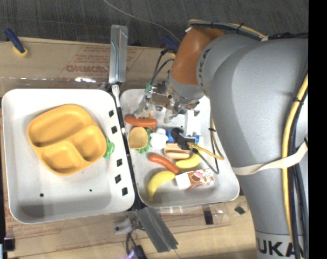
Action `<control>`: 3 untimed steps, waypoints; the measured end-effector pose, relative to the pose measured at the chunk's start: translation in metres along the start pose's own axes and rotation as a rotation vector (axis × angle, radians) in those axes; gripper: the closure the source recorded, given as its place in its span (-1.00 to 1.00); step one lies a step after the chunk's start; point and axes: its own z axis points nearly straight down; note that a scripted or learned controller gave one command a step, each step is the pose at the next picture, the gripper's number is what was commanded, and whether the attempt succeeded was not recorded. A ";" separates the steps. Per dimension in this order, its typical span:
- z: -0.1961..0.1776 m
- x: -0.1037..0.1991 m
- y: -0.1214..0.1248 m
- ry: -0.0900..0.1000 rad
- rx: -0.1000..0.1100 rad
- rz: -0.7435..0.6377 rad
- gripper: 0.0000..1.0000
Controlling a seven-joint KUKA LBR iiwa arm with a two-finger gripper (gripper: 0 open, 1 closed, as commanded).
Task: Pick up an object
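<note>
Arm (260, 123): its grey bulk sits nearest the lens and covers the right side of the right bin (220, 196). Gripper (164, 106) hangs low over the far end of that bin; whether the jaws are open or closed cannot be told from this angle, and nothing is visibly between them.

Likely target: the sausage (140, 121) lying crosswise just below the gripper, toward the bin's left wall. Crowded around it: a tan rounded piece (138, 138), a white piece (158, 140), a hot dog (177, 153), a second sausage (163, 163), a banana (159, 181), a small carton (196, 179).

Risks, as judgement: the sausage is round and slim, so a closing grip may roll it out or pinch one end only. Neighbours touch or nearly touch, so fingers may land on two things or shove the pile. The bin's left wall is close and could block one finger.

Left bin (23, 198): yellow divided plate (66, 139), green scrap (109, 147) at its edge.
</note>
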 end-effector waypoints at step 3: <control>0.019 -0.144 -0.119 -0.001 -0.015 -0.008 -1.00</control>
